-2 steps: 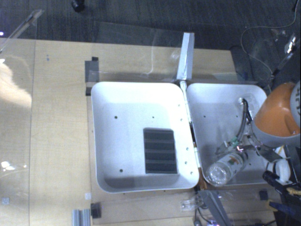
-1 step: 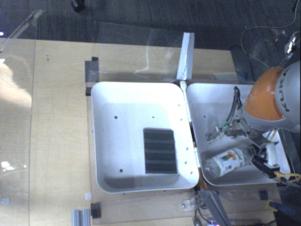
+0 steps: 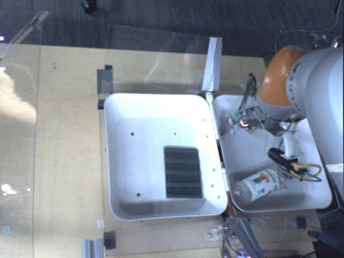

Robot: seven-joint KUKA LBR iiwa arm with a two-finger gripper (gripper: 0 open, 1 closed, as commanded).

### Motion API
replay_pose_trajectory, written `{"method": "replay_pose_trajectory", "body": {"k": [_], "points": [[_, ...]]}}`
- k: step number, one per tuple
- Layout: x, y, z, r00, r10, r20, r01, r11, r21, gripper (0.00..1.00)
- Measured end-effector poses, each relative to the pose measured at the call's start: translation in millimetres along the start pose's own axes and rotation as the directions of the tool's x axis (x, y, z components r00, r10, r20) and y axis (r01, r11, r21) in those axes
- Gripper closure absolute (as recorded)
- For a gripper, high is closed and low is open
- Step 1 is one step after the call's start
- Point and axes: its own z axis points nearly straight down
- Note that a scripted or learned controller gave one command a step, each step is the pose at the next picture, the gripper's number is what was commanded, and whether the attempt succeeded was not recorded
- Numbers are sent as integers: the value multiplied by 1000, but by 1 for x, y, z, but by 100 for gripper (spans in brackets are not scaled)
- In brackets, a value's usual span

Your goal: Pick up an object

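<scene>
- On my monitor, the wooden bench (image 3: pixel 59 160) stretches away to the far left of the gripper (image 3: pixel 241 123), bare and pale under the overhead camera.
- The left bin (image 3: pixel 140 122) sits just to the left of the gripper, across the shared wall where the two bins meet.
- A dark ribbed block (image 3: pixel 183 172) lies flat on the left bin's floor, to the left of the gripper and nearer the camera, well apart from it.
- A grey metal post (image 3: pixel 213 63) stands at the far end of the seam between the bins, beyond the gripper and slightly to its left.
- The gripper hangs over the far left part of the right bin (image 3: pixel 236 157), close to the dividing wall. I cannot tell from this feed whether it is open or closed, and I see nothing held in it.
- A bottle (image 3: pixel 260 184) with a green and orange label lies on its side at the near edge of the right bin, nearer the camera than the gripper and slightly to its right, apart from it.
- The grey arm (image 3: pixel 317 90) with its orange band (image 3: pixel 277 82) reaches in from the right, behind the gripper.
</scene>
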Motion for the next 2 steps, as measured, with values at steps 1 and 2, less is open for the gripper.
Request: {"method": "replay_pose_trajectory", "body": {"k": [1, 2], "points": [[-7, 3, 0, 995, -98, 1, 98, 995, 1, 0], [-26, -110, -81, 997, -75, 0, 75, 997, 5, 0]]}}
